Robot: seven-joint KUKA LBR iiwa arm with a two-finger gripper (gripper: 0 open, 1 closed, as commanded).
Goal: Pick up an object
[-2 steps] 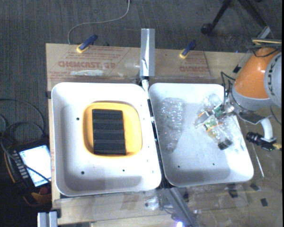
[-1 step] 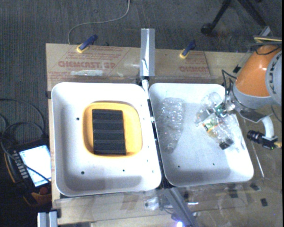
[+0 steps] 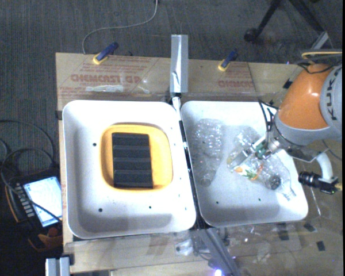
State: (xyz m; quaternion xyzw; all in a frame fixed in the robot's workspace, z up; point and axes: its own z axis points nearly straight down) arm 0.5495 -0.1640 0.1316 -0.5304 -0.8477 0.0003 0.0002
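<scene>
Landmark: right bin (image 3: 218,211), white and shallow, set just beside the left bin (image 3: 80,211) on the bench.

Inside the right bin, toward its left half: clear plastic bottle (image 3: 207,145), lying on its side, long axis running from the far wall toward the near wall, cap end nearest the camera side.

Inside the right bin, right of centre: crumpled clear plastic bottle (image 3: 263,167) with green and orange label scraps, lying flat, dark cap toward the near right corner. Apart from the first bottle.

Above the right bin's right half: gripper (image 3: 259,150), lowered from the grey-and-orange arm (image 3: 305,105) onto the upper edge of the crumpled bottle. Finger opening: cannot tell, hidden among clear plastic and wrist body. Grasp on the crumpled bottle: not confirmed.

In the left bin, well apart from the right bin's contents: yellow tray (image 3: 164,148) with a black ribbed insert (image 3: 131,160), centred.
</scene>
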